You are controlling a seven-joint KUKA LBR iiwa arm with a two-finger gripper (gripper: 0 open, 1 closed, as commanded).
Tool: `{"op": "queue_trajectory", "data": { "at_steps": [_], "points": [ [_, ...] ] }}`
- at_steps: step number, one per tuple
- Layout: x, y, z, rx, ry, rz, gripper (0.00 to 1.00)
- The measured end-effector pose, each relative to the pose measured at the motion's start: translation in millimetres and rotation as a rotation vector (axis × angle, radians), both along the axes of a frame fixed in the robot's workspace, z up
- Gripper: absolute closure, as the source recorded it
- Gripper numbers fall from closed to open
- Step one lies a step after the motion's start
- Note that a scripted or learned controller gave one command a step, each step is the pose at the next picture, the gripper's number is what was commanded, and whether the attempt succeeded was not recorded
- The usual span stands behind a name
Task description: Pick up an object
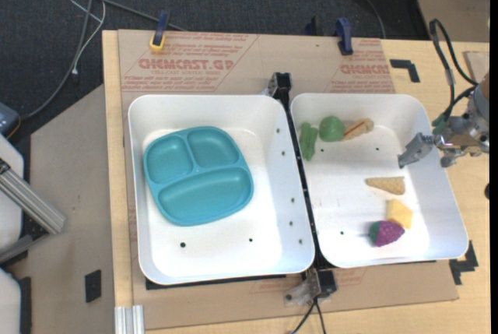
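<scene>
White plastic everywhere — two shallow bins side by side on the bench, and the action is all on the right of the frame. The gripper (430, 147) sits at the right edge of the right bin (342, 247), hanging over its right wall at mid-height, and one grey finger (412, 151) points in toward the bin's middle. Nothing lies between the fingers; whether they stand spread or closed I cannot tell from this angle.

So where are the candidates? A tan wedge (387, 184) lies closest, just below and left of the gripper. Further down sit a yellow piece (399, 212) and a purple piece (386, 233), touching each other near the bin's lower right. Up at the top left of that bin there's a green round piece (332, 128), a green strip (309, 141) beside it and a tan stick (358, 128) on its other side. Over in the left bin (156, 254) a teal divided plate (199, 173) lies flat, well apart from the arm.

This reads as the approach step — no grasp made yet. My guess is the tan wedge is the handiest pick: the next move calls for sliding inward and down, centring over one item and straddling it cleanly. The yellow and purple pair would be trickier, being in contact.
</scene>
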State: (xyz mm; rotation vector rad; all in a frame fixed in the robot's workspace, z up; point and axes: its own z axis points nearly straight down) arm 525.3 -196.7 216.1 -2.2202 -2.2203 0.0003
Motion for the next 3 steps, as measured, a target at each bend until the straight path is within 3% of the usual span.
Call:
{"op": "queue_trajectory", "data": {
  "at_steps": [2,3],
  "points": [
    [-9,-12,-109,0.002,0.006,-0.001,0.00],
    [-10,-12,-133,0.002,0.003,0.000,0.00]
  ]
}}
